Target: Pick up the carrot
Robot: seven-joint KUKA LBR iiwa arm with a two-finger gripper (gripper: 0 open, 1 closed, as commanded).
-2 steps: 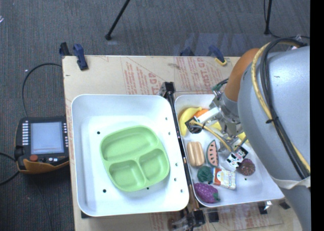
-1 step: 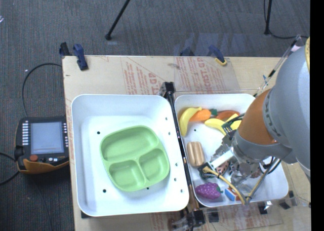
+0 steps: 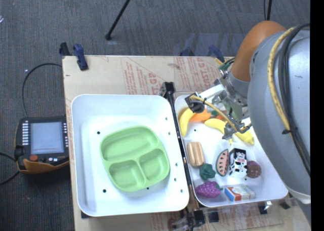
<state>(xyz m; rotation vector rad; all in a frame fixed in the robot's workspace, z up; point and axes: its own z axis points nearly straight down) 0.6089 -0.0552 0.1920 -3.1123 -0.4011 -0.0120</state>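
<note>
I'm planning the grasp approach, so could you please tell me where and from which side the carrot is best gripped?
Grip the carrot at its exposed orange middle, coming straight down from above. It lies flat in the right bin, wedged between two bananas, so sideways access looks blocked; the gripper should probably close across its narrow width.

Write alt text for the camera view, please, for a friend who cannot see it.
A grey robot arm's hand hangs over the right bin of toy food, above an orange carrot between bananas. The left bin holds a green divided plate.
</note>
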